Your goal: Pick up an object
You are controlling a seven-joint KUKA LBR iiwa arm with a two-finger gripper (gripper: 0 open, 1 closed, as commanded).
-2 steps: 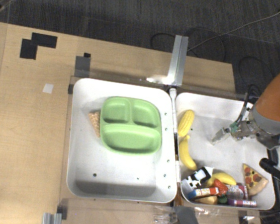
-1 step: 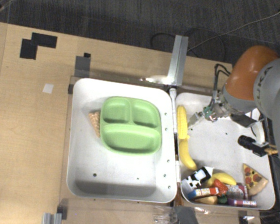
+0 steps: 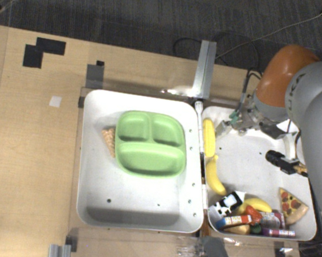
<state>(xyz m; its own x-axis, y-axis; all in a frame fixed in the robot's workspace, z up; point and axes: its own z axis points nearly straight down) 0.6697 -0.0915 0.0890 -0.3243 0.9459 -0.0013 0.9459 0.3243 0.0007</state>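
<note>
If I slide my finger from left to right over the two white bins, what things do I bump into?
tan waffle-like piece tucked under the plate → green divided plastic plate → long yellow banana → small black-and-white toy → triangular pizza-slice toy

Side by side on the wooden bench (image 3: 28, 167), two shallow white bins: left bin (image 3: 133, 214), right bin (image 3: 251, 156). Between their far rims, a grey metal post (image 3: 205, 69). Near the bench's far left corner, black patches (image 3: 42, 52). Beyond the far edge, dark carpet (image 3: 135, 5).
</note>
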